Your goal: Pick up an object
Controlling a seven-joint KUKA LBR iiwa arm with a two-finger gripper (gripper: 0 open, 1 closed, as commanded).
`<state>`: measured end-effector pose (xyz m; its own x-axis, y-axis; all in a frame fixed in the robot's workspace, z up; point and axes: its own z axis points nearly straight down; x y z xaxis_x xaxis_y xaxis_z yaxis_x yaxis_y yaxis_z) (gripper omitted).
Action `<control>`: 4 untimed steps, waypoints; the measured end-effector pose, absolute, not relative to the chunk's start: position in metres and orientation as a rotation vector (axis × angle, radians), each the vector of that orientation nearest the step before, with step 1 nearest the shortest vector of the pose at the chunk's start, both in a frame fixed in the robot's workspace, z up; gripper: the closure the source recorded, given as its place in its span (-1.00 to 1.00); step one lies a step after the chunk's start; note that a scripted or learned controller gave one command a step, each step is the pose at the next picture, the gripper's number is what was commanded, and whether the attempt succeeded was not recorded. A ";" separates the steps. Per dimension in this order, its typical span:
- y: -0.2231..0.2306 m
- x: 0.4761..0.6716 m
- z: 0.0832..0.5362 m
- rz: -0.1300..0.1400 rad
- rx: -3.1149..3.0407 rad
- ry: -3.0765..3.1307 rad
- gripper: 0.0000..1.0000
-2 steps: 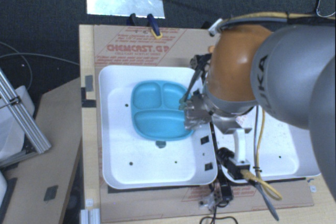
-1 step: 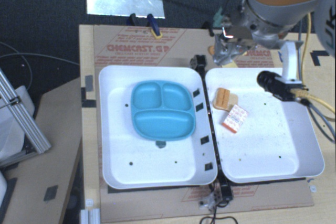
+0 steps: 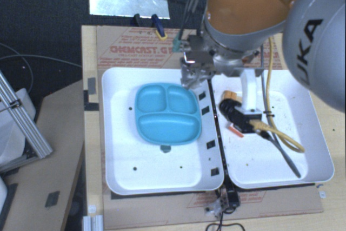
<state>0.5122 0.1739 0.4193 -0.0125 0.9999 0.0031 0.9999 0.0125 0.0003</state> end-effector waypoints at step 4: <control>0.075 0.487 0.412 -0.002 -2.228 -2.218 1.00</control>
